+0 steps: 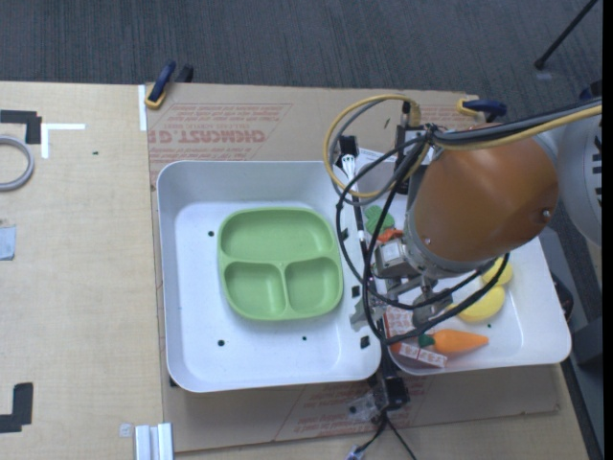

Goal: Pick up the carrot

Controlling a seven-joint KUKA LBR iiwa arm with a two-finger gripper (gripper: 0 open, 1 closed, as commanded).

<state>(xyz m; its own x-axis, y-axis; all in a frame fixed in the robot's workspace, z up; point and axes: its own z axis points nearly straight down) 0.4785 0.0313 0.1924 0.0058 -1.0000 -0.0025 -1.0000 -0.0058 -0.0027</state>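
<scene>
Carrot [464, 341] lies beside a red-and-white labelled packet [418, 352], writing unreadable.

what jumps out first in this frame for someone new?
The arm's orange band, big and close, hangs over the right bin trailing looped cables. Next comes the green divided plate in the middle of the left bin. Then the carrot, lying by the right bin's near edge beside a yellow fruit.

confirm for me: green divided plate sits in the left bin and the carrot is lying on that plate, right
Not quite. The green divided plate does sit in the left bin, but the carrot lies in the right bin, near the arm's end effector, as the camera view shows.
</scene>
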